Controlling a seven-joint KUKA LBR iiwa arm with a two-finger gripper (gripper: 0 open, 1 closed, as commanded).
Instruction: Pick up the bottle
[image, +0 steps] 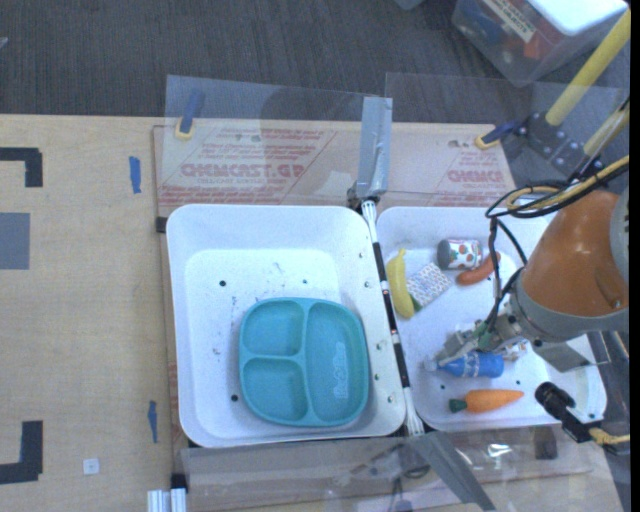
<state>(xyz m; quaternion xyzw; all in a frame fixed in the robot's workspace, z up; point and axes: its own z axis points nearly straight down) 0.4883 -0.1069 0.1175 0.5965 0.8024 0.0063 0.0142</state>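
Reaching in from the right, the grey arm (585, 265) with its broad orange band bends down over the right bin (430, 400), and its gripper (478, 343) hangs just above the bin floor, a tangle of metal parts and dark cables that is hard to read; whether the claw is apart or together I cannot tell. Right under it lies the bottle (477, 366), a small blue plastic one on its side, with its pale end pointing left. Just below that sits a smooth orange carrot (488, 400) with a green tip. Farther up the bin lie a curved yellow banana (400, 285), a flat speckled packet (430, 285), a short printed can (460, 253) and a small orange-red piece (478, 271) partly cut off by the cables. The left bin (200, 260), glossy white and lightly scuffed, holds a teal tray (303, 362) with three rounded compartments.
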